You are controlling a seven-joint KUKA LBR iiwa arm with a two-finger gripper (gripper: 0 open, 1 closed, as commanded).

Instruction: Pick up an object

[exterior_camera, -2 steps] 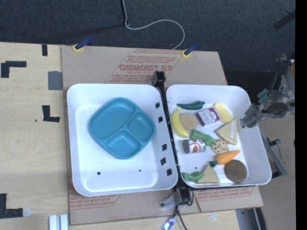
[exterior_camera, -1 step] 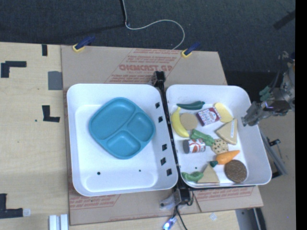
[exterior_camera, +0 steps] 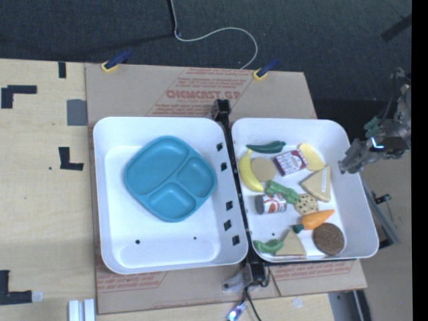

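Clearly we are at the start of the pick: the gripper (exterior_camera: 352, 158) hangs at the right rim of the right bin (exterior_camera: 334, 129), off to the side of the toy food, and nothing sits between its fingers. Whether the claw is spread or closed we cannot tell; it is small, dark and seen end-on against the bin wall.

All the candidates for picking are crowded into that right bin: a banana (exterior_camera: 247, 171), a green chilli (exterior_camera: 266, 147), a small red-and-white packet (exterior_camera: 289, 162), a lemon (exterior_camera: 311, 156), a cheese wedge (exterior_camera: 319, 183), a carrot (exterior_camera: 314, 220), a can (exterior_camera: 271, 205) lying on its side, and a brown round cookie (exterior_camera: 328, 238). They touch and overlap, so we judge a clean grasp easier on an outlying piece such as the lemon or cookie.

The left bin (exterior_camera: 110, 179) holds a blue divided plate (exterior_camera: 170, 177), probably just another thing to pick.

Most of the arm is cut off by the frame's right side, and the green piece near the bin's bottom corner is too tangled with its neighbour to name.
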